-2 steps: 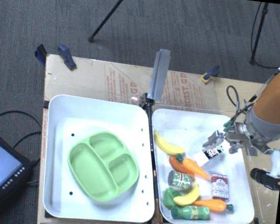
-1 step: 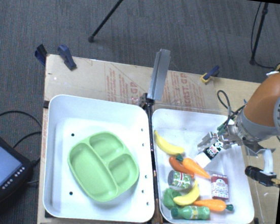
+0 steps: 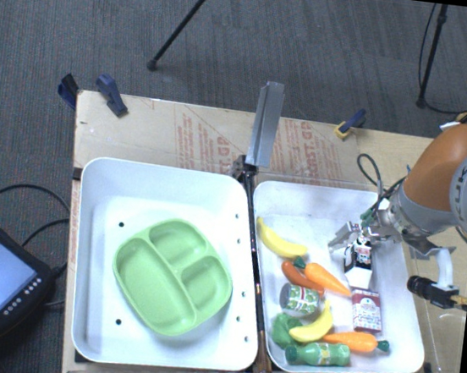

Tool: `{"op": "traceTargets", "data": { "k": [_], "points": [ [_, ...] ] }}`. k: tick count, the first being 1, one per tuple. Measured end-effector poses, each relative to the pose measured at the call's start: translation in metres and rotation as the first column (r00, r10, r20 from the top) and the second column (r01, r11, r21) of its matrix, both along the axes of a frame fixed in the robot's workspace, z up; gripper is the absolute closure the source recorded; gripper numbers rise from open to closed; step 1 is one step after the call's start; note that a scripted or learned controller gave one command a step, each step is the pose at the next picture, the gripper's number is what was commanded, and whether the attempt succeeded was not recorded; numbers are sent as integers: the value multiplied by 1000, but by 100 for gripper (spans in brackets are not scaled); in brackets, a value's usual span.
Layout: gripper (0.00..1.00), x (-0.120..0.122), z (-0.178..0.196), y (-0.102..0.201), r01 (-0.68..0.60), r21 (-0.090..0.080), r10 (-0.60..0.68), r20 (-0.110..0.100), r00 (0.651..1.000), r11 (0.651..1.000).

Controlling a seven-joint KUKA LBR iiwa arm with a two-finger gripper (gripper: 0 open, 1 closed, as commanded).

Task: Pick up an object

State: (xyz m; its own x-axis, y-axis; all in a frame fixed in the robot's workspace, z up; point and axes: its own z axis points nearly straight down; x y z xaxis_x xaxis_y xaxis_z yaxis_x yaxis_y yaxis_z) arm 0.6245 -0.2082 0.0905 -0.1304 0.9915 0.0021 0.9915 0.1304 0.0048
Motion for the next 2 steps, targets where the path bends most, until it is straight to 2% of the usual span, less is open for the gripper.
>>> {"op": "traceTargets", "data": {
  "k": [1,2],
  "points": [
    [100,0,11,0,-1,-1,1,0,1000,1000],
    [100,8,101,42,50,-2,-50,-3,999,999]
  ]
}}
